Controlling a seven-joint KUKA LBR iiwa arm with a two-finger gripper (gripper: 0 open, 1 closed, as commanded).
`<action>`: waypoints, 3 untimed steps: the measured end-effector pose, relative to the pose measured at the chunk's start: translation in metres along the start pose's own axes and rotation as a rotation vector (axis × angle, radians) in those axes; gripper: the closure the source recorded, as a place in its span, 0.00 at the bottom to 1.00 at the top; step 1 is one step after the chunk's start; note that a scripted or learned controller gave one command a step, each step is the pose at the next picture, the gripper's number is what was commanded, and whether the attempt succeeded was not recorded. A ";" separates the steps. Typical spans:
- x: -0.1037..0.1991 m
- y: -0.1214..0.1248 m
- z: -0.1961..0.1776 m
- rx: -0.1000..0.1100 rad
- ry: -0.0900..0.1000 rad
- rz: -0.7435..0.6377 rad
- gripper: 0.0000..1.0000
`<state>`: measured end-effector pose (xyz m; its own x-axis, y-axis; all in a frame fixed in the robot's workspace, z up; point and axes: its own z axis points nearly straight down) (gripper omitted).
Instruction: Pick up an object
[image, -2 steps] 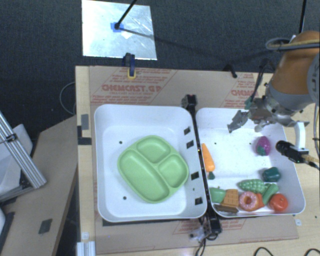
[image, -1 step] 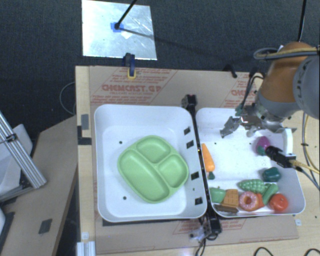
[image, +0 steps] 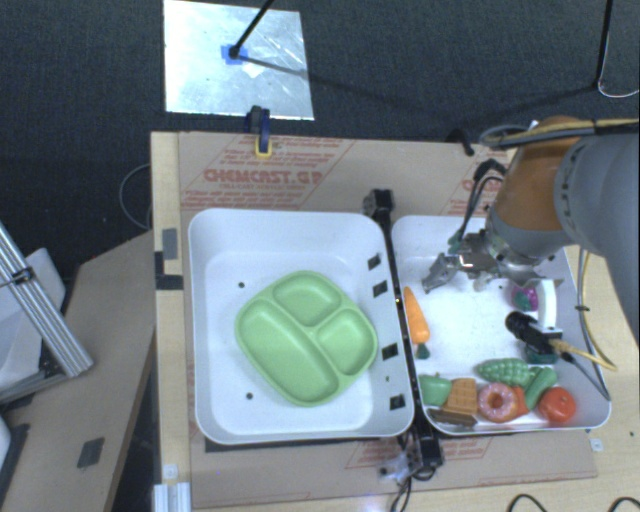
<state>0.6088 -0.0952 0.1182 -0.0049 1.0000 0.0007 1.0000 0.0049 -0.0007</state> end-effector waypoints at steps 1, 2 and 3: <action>0.000 0.000 0.035 0.000 0.000 0.003 0.00; 0.000 0.001 0.023 -0.004 -0.001 0.002 1.00; 0.003 0.005 -0.040 -0.006 -0.001 0.000 1.00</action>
<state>0.6142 -0.0919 0.1582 -0.0051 1.0000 -0.0004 1.0000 0.0051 0.0051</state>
